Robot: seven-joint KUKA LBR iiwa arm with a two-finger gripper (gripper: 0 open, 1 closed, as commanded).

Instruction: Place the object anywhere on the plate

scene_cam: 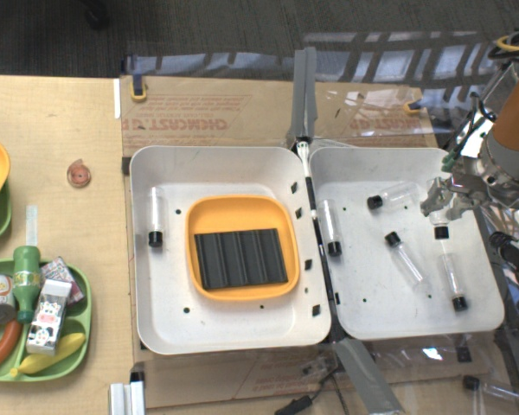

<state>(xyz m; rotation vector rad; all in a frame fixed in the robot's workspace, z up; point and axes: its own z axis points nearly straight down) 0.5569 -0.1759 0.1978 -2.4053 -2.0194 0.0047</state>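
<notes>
We see the end effector (443,204) hovering over the right bin (363,314), its grip state impossible to tell, just above a clear, black-capped vial (445,259); light, rigid and slippery, it is best pinched mid-barrel for the orange plate (242,212).

Right bin (355,318) is kinda cluttered: clear vials with black caps are scattered around, one along the left wall (328,226), one up top (389,197), one mid-floor (403,255), one near the right wall (451,275). Open floor sits in the lower left between them. The tool (445,204) hangs over the upper right corner, so that spot's blocked. Left bin (156,318) is mostly taken by the orange plate (240,212) with a dark ridged block (242,258) covering its middle; only the plate's rim is bare. Another vial (154,219) lies by the left wall.
</notes>
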